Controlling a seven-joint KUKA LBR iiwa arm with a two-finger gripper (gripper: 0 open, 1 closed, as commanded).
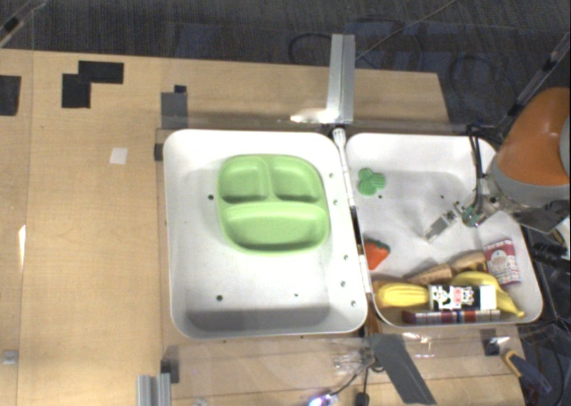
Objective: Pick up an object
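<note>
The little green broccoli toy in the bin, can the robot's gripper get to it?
Probably yes. The little green broccoli toy sits alone on bare white floor near the right white bin's top-left corner, with nothing on or against it. The gripper hovers over the same bin, and nothing lies between them.

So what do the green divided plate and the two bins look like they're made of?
The green divided plate looks like moulded plastic, matte: one even colour, soft rounded compartment edges, little glare. The left bin and right bin look like smooth white plastic or coated metal, slightly glossy; the picture cannot settle which.
</note>
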